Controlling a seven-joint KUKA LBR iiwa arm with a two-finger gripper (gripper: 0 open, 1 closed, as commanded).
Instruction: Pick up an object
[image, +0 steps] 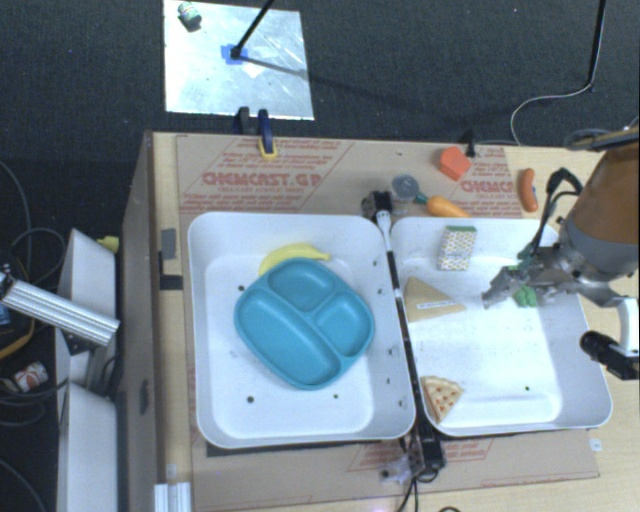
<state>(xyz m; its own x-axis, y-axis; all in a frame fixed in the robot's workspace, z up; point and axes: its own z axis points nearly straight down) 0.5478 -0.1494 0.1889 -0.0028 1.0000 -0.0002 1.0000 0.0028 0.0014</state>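
Gripper (505, 293) hangs over the right bin (575, 400), can't tell if it's clamped. Risk: cheese wedge (430, 300) lies flat, so it'll probably skid away.

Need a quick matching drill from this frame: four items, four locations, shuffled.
Items:
1. blue divided plate
2. cracker box
3. waffle piece
4. orange block

Locations:
A. on the bench behind the bins
B. left bin
C. right bin, near front edge
D. right bin, near back edge

Pairs: 1-B, 2-D, 3-C, 4-A

The tool sits over the right bin, to the right of the tan wedge.
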